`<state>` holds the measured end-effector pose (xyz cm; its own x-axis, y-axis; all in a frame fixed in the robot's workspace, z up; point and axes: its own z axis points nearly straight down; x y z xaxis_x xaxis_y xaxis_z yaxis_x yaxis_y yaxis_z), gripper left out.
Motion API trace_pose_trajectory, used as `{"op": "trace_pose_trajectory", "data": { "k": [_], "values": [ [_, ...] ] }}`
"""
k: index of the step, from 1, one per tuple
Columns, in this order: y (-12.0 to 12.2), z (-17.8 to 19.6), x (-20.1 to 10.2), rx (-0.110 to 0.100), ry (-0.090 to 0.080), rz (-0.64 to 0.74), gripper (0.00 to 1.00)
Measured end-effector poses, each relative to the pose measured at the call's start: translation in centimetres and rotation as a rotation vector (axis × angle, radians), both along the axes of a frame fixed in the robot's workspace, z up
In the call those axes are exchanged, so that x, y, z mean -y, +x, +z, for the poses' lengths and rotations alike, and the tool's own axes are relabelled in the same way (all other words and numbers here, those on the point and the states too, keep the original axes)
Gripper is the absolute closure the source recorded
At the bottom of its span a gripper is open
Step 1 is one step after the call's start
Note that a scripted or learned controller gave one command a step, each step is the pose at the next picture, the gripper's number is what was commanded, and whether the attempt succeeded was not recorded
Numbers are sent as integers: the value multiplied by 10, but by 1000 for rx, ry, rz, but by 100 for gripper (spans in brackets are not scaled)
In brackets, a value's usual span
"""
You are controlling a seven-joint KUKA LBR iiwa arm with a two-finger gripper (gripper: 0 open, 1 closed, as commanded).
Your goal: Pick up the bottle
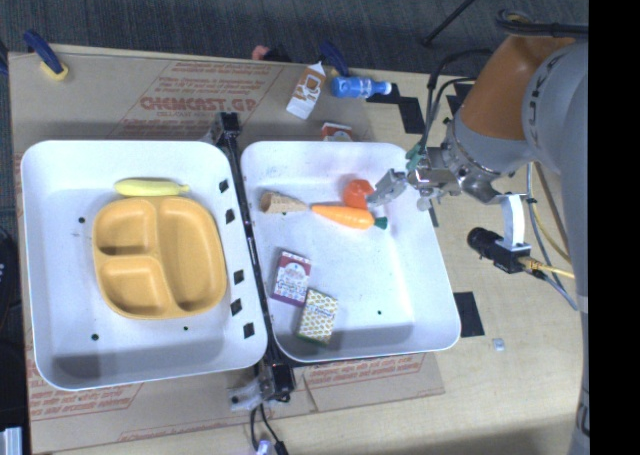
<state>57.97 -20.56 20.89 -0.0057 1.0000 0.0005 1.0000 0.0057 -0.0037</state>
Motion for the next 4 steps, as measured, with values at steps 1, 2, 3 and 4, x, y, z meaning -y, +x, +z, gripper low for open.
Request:
{"op": "trace_pose_trajectory", "data": {
  "k": [1,2,3,4],
  "values": [
    [0,10,0,-2,1,5,100],
    [-86,-10,4,-2,0,-44,100],
    [-104,-48,1,-2,2,-282,100],
    [-103,8,-27,0,-1,-457,100]
  ]
}}
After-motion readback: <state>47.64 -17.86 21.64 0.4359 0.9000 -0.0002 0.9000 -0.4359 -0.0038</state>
